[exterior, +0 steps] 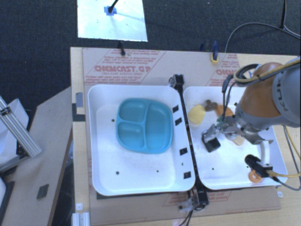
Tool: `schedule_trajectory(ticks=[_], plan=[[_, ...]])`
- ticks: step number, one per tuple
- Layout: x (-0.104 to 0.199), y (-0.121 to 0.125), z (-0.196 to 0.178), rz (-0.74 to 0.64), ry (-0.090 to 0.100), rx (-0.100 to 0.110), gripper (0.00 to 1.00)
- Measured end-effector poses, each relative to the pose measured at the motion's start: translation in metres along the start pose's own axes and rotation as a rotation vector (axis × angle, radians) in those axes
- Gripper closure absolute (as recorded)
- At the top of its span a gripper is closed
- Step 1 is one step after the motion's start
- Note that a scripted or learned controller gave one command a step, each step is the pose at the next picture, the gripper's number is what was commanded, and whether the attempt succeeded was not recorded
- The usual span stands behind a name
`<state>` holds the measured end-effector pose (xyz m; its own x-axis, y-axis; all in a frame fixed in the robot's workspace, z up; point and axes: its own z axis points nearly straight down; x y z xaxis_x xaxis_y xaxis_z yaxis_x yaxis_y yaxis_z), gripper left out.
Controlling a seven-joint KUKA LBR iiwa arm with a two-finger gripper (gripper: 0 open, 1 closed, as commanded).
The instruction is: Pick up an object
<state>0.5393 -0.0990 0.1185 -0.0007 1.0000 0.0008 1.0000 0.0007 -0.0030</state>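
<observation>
Overhead, the camera view shows the worktop [141, 62] carrying two white bins side by side. The left bin [106, 173] holds a blue divided plate [143, 125]. The arm enters from the right, its pincer [210, 140] low in the right bin [225, 175], near the bin's left wall. Whether its fingers are spread or pressed together cannot be determined. A yellow object [196, 114] lies just above the pincer. A brown object [209, 105] and an orange object [223, 111] sit near it. A small orange ring [255, 176] lies at the bin's lower right.
</observation>
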Motion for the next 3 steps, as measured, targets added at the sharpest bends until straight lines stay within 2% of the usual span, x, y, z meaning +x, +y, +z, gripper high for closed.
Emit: schedule_trajectory(ticks=[1, 2, 3], plan=[[0.0, 0.001, 0.035, 0.0, 0.0, -0.003, 0.0], [0.0, 0.002, 0.022, -0.001, 0.0, -0.007, 1.0], [0.004, 0.004, -0.041, -0.004, -0.002, -0.009, 1.0]])
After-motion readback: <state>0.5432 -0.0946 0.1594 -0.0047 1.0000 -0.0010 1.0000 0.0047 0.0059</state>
